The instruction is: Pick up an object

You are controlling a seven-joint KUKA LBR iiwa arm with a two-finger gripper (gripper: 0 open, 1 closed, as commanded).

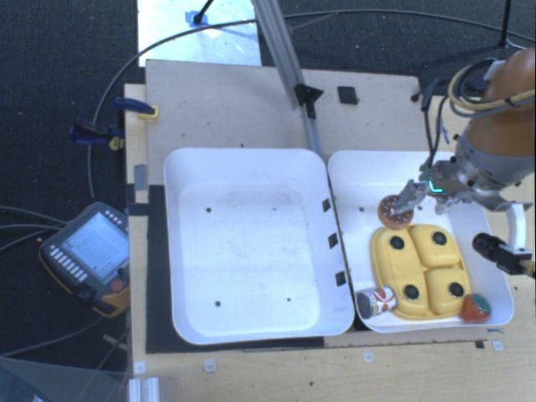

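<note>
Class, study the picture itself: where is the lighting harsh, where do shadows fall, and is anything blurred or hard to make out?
Camera view: the left bin is washed out to near-flat white; a bright glare patch sits on the floor at top; the pincer over the brown round object looks soft and small, its fingers unreadable; shadows are faint, only along the bin rims.

1. Your bench (243, 111) carries two white bins side by side.
2. The right bin (356, 174) sits under the gripper (412, 199); the left bin (193, 174) lies well to its left.
3. A small black square (347, 95) lies on the bench beyond the gripper.
</note>
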